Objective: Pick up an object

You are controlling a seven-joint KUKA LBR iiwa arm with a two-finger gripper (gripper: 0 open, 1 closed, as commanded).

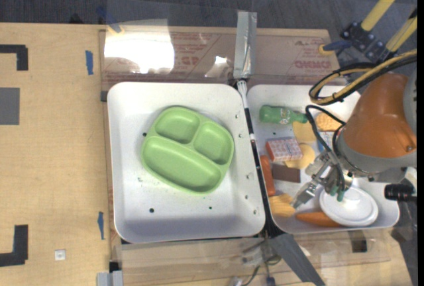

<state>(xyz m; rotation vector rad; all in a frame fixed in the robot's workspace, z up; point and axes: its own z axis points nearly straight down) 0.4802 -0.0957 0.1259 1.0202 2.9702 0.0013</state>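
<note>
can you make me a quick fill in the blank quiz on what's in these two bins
1. The green divided plate lies in the ____ bin.
2. The plate has ____ compartments.
3. The green bottle lies at the ____ end of the right bin.
4. The gripper hovers over the ____ bin, beside a white lid.

Missing words: left; three; far; right

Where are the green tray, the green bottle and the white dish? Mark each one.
green tray [189, 149]: camera view, the ridge between its compartments.
green bottle [281, 114]: camera view, middle of its body.
white dish [352, 207]: camera view, its top face.
</note>
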